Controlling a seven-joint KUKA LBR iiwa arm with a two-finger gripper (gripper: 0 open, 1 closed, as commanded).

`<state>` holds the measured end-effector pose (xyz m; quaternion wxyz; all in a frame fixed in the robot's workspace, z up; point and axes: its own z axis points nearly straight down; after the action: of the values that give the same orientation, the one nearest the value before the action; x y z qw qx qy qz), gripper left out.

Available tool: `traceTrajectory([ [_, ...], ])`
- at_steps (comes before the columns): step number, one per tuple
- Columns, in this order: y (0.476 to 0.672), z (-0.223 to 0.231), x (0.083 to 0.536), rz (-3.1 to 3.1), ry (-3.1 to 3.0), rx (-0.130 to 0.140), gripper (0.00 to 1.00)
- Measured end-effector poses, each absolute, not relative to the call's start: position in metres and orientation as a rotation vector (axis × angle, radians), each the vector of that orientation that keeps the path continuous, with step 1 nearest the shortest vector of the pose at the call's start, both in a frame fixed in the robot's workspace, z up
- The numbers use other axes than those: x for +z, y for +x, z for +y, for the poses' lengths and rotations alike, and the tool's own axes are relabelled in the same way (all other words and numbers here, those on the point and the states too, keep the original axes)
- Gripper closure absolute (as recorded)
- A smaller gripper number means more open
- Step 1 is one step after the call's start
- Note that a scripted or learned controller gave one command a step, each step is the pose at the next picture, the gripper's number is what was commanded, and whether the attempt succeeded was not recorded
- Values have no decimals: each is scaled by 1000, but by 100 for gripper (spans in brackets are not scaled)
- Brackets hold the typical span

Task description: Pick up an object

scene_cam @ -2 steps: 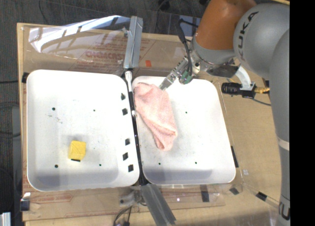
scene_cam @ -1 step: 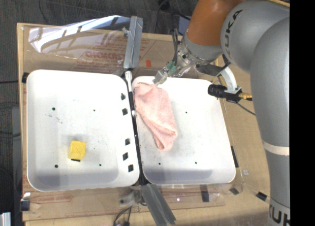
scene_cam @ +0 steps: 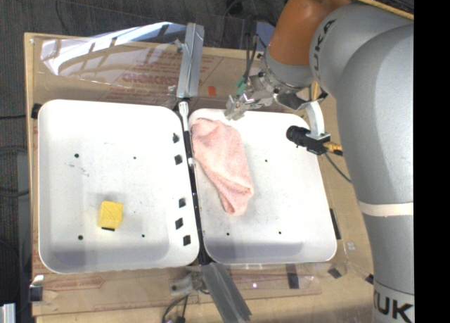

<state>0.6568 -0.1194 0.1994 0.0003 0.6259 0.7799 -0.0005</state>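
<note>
Lying crumpled along the left side of the right bin (scene_cam: 309, 230), the pink cloth (scene_cam: 221, 163) looks the nearest target; picking seems not yet begun. The tool (scene_cam: 242, 102) hovers over the bin's far rim, just beyond the cloth's top end, and needs lowering onto it. Whether it is released or clenched, I cannot tell. The arm bends in from the right.

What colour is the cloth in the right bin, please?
Pale pink cloth, seen in the camera view.
</note>
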Motion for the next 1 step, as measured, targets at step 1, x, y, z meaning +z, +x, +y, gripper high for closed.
traceTrajectory([
  [1,657,-143,222,2715,1576,-1,100],
])
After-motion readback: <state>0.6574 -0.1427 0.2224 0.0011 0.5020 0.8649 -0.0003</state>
